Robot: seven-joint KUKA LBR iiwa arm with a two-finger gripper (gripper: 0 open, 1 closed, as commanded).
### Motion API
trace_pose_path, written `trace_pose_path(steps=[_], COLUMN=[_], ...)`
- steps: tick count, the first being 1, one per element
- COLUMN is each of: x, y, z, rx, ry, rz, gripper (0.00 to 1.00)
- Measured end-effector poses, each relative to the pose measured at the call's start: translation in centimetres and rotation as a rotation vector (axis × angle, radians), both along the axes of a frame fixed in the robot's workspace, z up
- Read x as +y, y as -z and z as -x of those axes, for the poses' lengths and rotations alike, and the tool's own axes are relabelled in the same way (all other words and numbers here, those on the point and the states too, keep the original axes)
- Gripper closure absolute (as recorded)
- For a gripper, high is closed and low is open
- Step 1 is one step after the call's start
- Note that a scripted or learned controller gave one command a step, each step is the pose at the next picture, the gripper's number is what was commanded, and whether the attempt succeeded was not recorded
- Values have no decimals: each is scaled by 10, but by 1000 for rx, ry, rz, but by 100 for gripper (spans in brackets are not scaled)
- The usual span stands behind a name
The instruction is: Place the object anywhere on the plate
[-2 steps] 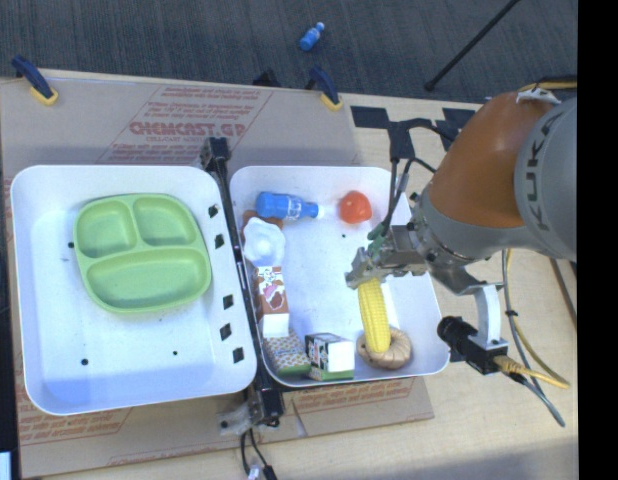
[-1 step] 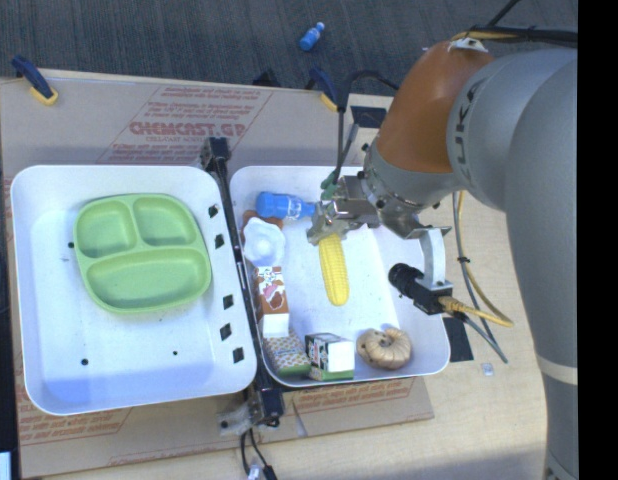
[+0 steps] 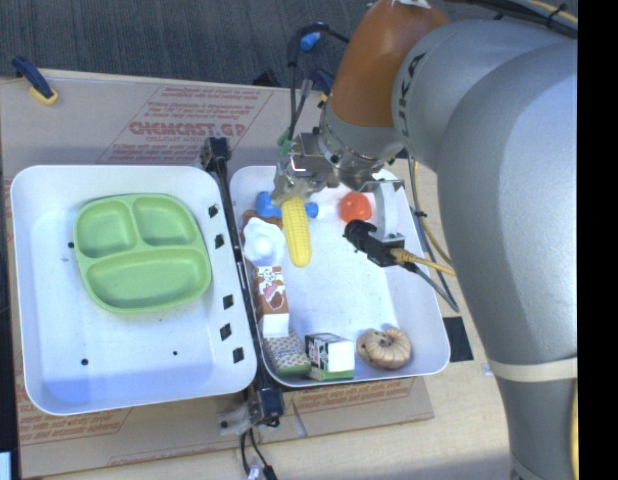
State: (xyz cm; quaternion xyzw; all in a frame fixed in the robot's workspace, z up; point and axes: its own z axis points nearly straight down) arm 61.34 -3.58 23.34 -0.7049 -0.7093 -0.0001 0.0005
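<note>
Gripper [image 3: 289, 190] above long yellow corn cob [image 3: 297, 232], green plate [image 3: 141, 252] apart.

Green three-compartment plate [image 3: 141, 252] sits in the left bin [image 3: 49, 368], nothing on it. Pincer [image 3: 292, 190] hangs over the right bin [image 3: 429, 353] at the top end of the corn cob [image 3: 297, 232]. Orange ball [image 3: 355, 207] beside it; donut [image 3: 384, 348] and small box [image 3: 330, 355] at the near edge.

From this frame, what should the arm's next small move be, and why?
Probably a short descent onto the corn cob. The gripper sits over the cob's upper end in the right bin, while the green plate in the left bin holds nothing yet. Grasp state is unclear.
</note>
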Motion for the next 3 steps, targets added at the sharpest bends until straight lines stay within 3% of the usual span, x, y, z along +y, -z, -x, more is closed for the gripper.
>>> trace_pose_path(steps=[1,2,3], x=[57,94,94], y=[42,5,6], z=[48,-25,-25], rx=[4,-1,0], ry=[-1,0,-1], rz=[0,1,1], gripper=[100,100,0])
